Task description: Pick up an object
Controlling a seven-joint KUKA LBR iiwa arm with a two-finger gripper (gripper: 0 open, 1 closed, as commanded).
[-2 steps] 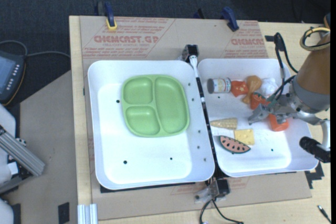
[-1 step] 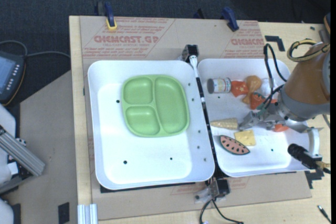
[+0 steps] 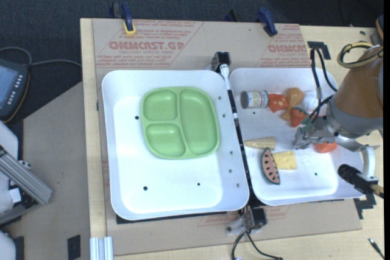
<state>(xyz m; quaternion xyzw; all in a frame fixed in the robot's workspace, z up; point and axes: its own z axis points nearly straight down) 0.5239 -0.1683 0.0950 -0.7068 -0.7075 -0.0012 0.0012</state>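
Orange-banded arm has its gripper (image 3: 306,136) low in the right bin (image 3: 323,189) at the frame's right, by a red toy (image 3: 326,146), so it looks mid-grab, though whether it's clamped on anything can't be told; next would be lifting straight up.

A pale green divided plate (image 3: 181,122) is sitting in a white bin (image 3: 122,179); the watermelon slice (image 3: 270,165) is showing red with black seeds.
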